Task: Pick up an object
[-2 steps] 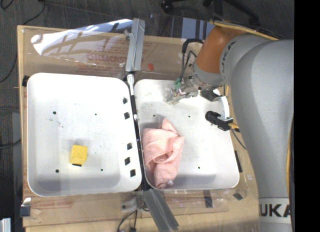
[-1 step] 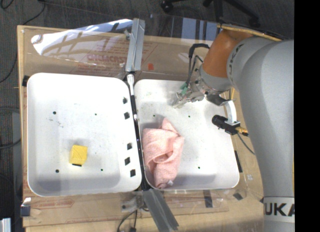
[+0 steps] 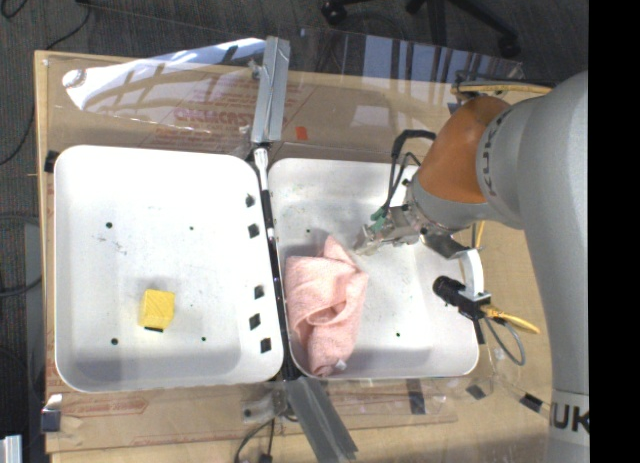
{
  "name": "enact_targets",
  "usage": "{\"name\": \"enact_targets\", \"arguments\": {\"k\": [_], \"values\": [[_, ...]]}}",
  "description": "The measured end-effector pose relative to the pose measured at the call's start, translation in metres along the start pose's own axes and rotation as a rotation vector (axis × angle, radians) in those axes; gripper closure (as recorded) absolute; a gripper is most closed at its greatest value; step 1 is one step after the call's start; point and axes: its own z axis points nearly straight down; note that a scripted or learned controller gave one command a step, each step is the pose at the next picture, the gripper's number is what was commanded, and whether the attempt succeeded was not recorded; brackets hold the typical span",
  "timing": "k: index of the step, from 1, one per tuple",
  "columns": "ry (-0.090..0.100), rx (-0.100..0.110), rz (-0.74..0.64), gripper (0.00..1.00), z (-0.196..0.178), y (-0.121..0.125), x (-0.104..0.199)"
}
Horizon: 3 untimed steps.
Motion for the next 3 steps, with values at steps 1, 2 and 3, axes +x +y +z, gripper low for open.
{"name": "enact_targets", "arguments": {"k": [1, 2, 3], "values": [[-0.002, -0.001, 0.219, 1.00, -0.130, -0.037, 0.003], [-0.001, -0.001, 0.219, 0.00, -0.130, -0.037, 0.003], [0.001, 0.003, 0.116, 0.00, -0.018, -0.027, 0.032]]}}
